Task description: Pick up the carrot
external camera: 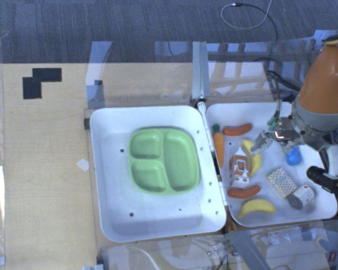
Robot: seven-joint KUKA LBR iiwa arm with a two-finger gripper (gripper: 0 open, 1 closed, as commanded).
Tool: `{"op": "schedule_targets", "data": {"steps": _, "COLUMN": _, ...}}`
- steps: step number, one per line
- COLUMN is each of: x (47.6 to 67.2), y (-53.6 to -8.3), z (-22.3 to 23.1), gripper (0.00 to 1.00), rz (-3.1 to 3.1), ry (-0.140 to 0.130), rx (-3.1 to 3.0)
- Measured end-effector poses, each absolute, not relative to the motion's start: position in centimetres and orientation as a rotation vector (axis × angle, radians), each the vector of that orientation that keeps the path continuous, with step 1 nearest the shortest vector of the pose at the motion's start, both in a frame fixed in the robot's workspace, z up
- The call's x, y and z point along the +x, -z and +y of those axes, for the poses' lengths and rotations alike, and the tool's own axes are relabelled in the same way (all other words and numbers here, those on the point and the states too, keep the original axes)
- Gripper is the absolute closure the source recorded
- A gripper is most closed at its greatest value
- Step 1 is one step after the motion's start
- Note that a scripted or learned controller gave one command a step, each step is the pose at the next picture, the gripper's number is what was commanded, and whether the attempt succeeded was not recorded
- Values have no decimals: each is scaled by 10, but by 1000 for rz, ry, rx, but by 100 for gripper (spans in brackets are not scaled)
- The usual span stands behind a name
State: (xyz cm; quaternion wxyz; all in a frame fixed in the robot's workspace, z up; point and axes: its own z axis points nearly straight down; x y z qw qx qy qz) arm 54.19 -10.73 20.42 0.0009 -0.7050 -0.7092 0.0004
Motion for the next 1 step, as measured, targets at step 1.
{"op": "schedule_targets", "data": {"steps": 1, "x": 564, "y": -119, "z": -134, "gripper": 0, "rz": -2282, "ry": 24, "rx": -2199}}
